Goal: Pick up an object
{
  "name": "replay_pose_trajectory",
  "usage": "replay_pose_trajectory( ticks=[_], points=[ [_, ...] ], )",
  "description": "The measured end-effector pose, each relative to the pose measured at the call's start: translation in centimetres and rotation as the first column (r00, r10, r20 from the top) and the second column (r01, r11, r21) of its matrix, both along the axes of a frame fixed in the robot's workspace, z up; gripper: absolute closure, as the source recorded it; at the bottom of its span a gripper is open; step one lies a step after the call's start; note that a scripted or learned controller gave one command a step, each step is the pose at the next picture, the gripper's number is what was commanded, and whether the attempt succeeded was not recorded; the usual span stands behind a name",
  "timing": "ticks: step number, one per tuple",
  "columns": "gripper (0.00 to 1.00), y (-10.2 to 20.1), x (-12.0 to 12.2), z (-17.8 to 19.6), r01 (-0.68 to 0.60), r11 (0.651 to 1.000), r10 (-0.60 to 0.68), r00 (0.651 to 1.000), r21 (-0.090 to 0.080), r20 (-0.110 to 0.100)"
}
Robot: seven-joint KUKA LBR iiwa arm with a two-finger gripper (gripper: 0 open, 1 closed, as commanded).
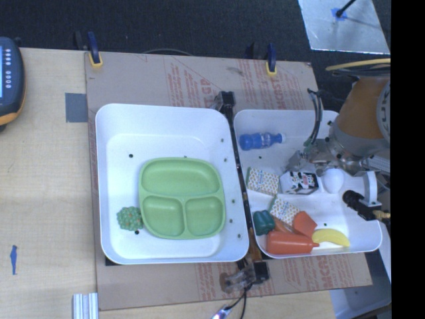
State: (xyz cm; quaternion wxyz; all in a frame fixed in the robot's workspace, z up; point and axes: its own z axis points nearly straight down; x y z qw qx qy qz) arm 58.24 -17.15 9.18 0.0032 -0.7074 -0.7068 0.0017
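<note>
The grey arm with its orange band (362,108) reaches in from the right over the right bin (292,119). My gripper (304,167) hangs low in that bin, just above a small black-and-white carton (300,182). A white ball (332,179) lies right of the carton. Around them lie a blue bottle (260,140), two patterned pouches (262,180) (284,209), a dark green piece (263,222), a red carrot-like piece (290,243), an orange piece (305,222) and a yellow banana (331,237).
The left bin (113,145) holds a green divided plate (180,197) and a bumpy green toy (129,218). Blue clamps (94,50) (271,57) pin the brown board at the back. A black part of the arm (360,205) overhangs the right bin's right side.
</note>
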Motion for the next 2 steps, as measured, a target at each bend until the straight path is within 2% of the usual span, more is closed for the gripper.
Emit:
replay_pose_trajectory(
  ticks=[1,2],
  points=[
    [0.0,1.2,7.5,0.1,-0.011,1.0,0.011,1.0,-0.005,-0.001],
    [0.0,5.5,0.9,1.3,-0.005,1.0,0.005,1.0,0.0,-0.002]
  ],
)
